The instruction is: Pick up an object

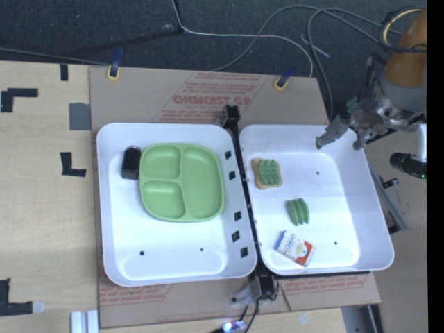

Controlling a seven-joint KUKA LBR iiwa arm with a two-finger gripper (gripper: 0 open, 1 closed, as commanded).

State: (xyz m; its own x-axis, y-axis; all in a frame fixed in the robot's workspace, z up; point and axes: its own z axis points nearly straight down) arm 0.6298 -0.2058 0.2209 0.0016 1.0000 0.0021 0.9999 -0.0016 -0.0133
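Note:
The right bin (347,186) holds three small things: a tan biscuit with green topping (266,173) near its left wall, a green ridged piece (298,211) at its middle, and a small white, red and blue packet (294,248) near its front. My gripper (340,141) hangs over the bin's far right corner, open, with nothing between its fingers (325,140). It is well apart from all three things.
The left bin (118,248) holds a green divided plate (182,182) and a small black block (130,162) by the plate's left edge. Black clips (236,207) run along the seam between the bins. Cables (277,26) lie on the dark floor behind.

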